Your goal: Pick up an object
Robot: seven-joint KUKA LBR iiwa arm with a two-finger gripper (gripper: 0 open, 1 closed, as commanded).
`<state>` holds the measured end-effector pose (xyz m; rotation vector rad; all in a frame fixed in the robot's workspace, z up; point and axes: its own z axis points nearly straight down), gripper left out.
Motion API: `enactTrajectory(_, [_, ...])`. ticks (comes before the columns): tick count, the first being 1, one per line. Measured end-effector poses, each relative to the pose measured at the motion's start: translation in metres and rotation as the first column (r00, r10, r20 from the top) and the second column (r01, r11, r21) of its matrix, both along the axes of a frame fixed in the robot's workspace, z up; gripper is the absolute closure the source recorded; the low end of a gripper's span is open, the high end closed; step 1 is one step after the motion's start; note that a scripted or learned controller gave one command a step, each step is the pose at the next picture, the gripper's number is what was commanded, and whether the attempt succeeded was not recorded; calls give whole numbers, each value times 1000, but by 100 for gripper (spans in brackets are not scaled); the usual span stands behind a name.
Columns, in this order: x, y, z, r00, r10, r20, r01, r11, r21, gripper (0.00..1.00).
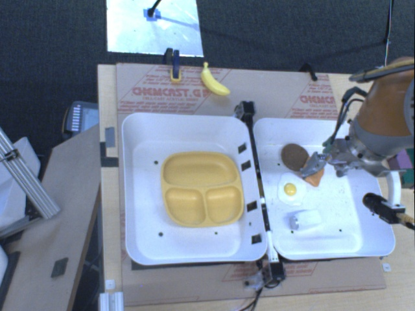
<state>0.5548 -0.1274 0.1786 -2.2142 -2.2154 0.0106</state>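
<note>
In the right bin (373,238), a brown round patty (294,155) lies at the back left. A toy fried egg (290,190) sits in front of it. A small orange wedge (314,179) lies just right of the egg. My gripper (317,164) hangs directly over the wedge's upper end, between it and the patty, and hides part of it. A pale clear object (303,220) rests near the bin's front. The grey arm with its orange band (388,105) comes in from the right.
The left bin (139,173) bears a yellow three-part plate (201,188). A toy banana (214,82) and a yellow clamp (175,67) lie on the board behind the bins. A black divider (254,173) runs between the bins.
</note>
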Motion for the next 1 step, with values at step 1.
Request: enactTrajectory(1, [3, 0, 7, 1000, 2, 13, -2, 1000, -2, 0])
